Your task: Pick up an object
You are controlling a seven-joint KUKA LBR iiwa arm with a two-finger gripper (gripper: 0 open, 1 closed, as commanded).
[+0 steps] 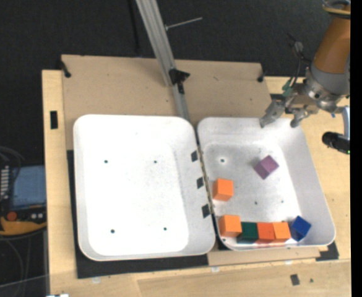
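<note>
End effector [283,116] hangs above the far rim of the right bin [310,166], fingers spread apart, nothing between them. No object grasped yet.

Candidate objects, all in the right bin: purple cube [267,166] alone near the middle; 1 orange cube [223,189] near the left wall; a row along the near wall of orange cube [231,225], green cube [249,231], 2 more orange cubes [273,231], blue cube [300,227]. Left bin [134,184] carries no blocks.

Risks, judged: the row blocks touch each other and the wall, so fingers may not fit between them and could jam or nudge neighbours. The purple cube looks safest, but it sits rotated relative to the bin walls; fingers not aligned to its faces could catch corners and spin it away.

Orientation: cubes, so no long axis; purple cube's faces run diagonal to the bin
</note>
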